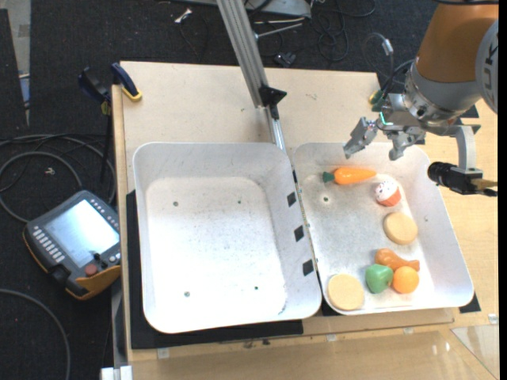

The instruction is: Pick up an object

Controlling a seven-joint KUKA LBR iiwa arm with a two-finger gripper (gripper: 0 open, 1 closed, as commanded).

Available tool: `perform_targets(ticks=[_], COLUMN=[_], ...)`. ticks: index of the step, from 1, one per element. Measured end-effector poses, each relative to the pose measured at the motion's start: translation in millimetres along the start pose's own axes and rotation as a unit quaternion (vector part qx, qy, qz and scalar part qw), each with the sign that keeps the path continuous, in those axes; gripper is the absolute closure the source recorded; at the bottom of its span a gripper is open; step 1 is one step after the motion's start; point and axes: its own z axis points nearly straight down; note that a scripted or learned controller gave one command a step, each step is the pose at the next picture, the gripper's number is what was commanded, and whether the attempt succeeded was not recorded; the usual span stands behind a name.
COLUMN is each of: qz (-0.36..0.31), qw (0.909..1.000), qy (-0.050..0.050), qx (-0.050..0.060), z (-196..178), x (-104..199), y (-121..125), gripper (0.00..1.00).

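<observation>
My gripper [379, 142] hangs open above the far edge of the right bin [444, 212], its two fingers spread with nothing between them. Just below it lies an orange carrot [353, 176] with a green tip. To the carrot's right sits a small white and red egg-shaped toy [386, 191]. Farther toward the front lie a tan oval piece [401, 228], a round tan biscuit [346, 291], a green pepper [379, 278], an orange ball [405, 279] and a small orange piece [388, 257].
The left bin [206, 236] stands beside the right one, with a hinged divider between them. A metal pole [245, 46] slants up from the bench's back. A teach pendant [75, 244] lies off the bench at left.
</observation>
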Motion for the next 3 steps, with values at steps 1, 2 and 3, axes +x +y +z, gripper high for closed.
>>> perform_targets(ticks=[1,2,3], qz=[0.000,0.002,0.002], qw=[1.0000,1.0000,1.0000], qy=[0.000,0.000,0.000], qx=[-0.001,0.000,0.001], z=[-2,42,89], x=[0,0,-7], y=[0,-2,1], gripper=[0.00,0.00,0.00])
